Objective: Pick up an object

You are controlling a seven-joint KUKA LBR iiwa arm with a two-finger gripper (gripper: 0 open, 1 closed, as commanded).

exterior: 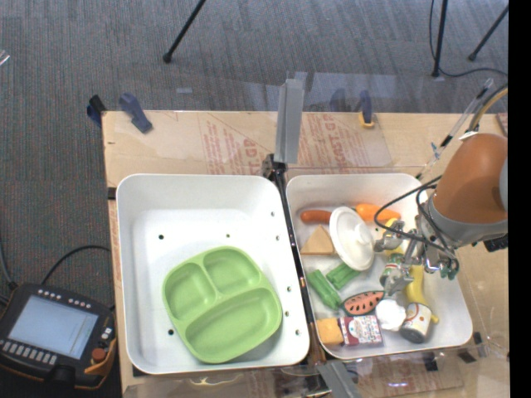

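Banana (414, 282) lies in the right bin (461, 309), crowded by toys; our gripper (404, 269) hangs just above, fingers seemingly spread. We might snag the neighbouring white plate (352, 237) instead.

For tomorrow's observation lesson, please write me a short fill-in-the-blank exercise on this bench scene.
1. The green divided plate lies in the ____ bin.
2. The plate has ____ compartments.
3. The gripper hovers over the ____ bin, among toy foods.
4. The sausage lies beside the white ____.

Missing words: left; three; right; lid
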